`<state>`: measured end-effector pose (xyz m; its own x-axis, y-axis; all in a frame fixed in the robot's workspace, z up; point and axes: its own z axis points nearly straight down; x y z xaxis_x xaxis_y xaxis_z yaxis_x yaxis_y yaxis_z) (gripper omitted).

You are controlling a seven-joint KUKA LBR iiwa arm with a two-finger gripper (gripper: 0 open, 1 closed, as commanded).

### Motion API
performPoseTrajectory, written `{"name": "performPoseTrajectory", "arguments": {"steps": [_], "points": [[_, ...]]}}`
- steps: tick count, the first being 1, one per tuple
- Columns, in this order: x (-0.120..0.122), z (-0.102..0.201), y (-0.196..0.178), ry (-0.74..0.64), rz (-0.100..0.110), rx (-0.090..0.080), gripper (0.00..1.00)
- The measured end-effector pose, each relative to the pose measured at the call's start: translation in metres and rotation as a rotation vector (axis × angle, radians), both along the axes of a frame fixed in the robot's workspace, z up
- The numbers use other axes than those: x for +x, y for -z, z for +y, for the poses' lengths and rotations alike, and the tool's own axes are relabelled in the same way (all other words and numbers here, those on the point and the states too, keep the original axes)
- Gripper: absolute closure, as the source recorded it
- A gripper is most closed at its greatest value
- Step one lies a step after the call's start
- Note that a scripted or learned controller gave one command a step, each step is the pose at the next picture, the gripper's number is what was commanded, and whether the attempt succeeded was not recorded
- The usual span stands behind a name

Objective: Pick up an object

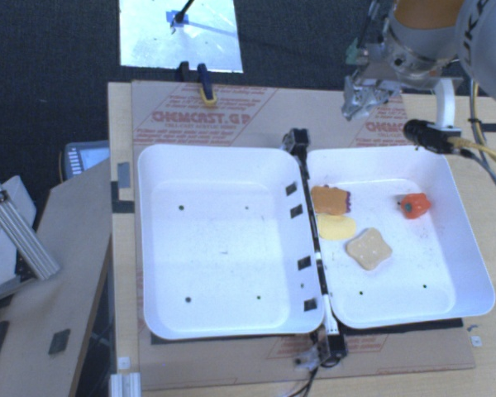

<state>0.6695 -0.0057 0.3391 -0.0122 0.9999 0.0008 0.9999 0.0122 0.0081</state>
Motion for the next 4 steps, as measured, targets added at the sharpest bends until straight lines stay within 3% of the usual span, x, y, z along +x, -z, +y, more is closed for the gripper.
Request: {"name": "performPoseTrajectory", "arguments": {"steps": [1, 2, 3, 4], "points": [[-0.005, -0.013, -0.208, 0.006, -0.014, -0.002, 1.0], [-0.001, 0.039, -0.196, 0.003, 0.005, 0.001, 1.0], [-0.004, 0.107, -0.178, 0.001, 0.008, 0.002, 1.0], [-0.003, 0.234, -0.161, -0.004, 0.008, 0.004, 1.0]]}}
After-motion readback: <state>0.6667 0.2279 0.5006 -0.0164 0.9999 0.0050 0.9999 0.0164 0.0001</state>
